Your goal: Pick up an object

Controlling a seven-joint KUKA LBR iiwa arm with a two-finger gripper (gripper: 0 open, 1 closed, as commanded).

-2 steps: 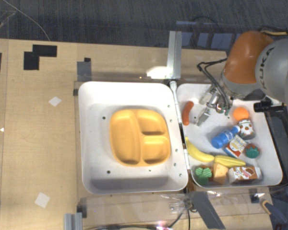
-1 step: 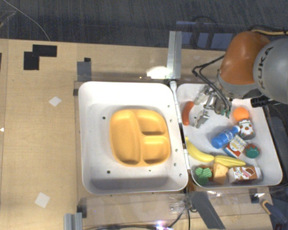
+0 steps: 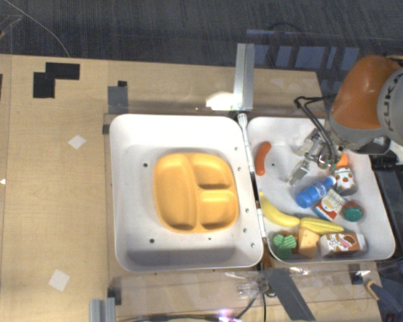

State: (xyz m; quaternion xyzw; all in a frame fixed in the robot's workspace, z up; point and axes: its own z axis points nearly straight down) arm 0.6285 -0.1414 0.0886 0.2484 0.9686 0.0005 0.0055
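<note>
The approach step is being carried out: the claw (image 3: 301,172), spread and grasping nothing, is being poised in the right bin (image 3: 384,215) (beside the blue bottle (image 3: 314,193)); lowering is being called for.

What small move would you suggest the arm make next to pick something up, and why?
Probably lower the gripper a little toward the blue bottle just below it. The gripper hangs over the right bin with nothing between its fingers, and the bottle looks like the nearest object.
</note>
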